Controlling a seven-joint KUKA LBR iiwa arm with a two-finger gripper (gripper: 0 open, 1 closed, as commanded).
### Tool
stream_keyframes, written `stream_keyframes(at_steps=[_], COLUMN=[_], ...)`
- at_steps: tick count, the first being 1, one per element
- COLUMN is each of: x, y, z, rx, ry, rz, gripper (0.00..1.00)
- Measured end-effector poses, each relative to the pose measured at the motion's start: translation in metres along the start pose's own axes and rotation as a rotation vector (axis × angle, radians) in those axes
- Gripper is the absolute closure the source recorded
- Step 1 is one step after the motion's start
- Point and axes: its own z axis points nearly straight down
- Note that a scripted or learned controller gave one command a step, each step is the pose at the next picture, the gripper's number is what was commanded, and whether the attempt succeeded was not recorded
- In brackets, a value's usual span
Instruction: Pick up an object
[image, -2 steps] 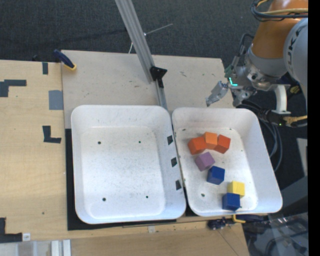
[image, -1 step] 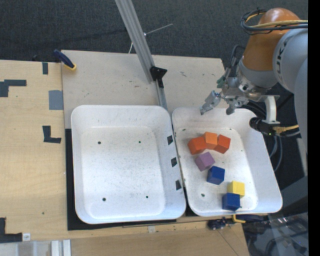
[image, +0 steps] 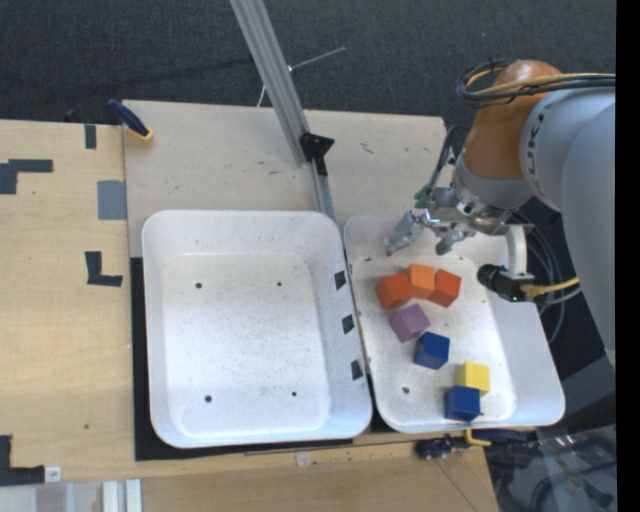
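No readable text, labels, brands or numbers anywhere in frame. Checked: both white bins, blocks, arm housing, bench top – nothing legible. Grey and dark tape patches (image: 100, 200) on bench left of left bin (image: 160, 300) are plain shapes, no lettering. Small black marks (image: 346, 322) on left bin's right rim: too small to tell if printed.

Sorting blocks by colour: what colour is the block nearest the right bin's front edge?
Blue, with a yellow block touching behind it; camera view.
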Motion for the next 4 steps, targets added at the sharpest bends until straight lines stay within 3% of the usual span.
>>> stream_keyframes(at_steps=[1, 2, 3, 4], x=[0.002, 0.003, 0.01, 0.011], y=[-0.001, -0.001, -0.001, 0.0], z=[0.042, 0.031, -0.03, -0.058], rx=[-0.009, -0.007, -0.013, -0.01], ry=[-0.002, -0.001, 0.0, 0.0], rz=[-0.001, -0.001, -0.001, 0.0], gripper=[0.0, 1.0, 1.0, 1.0])
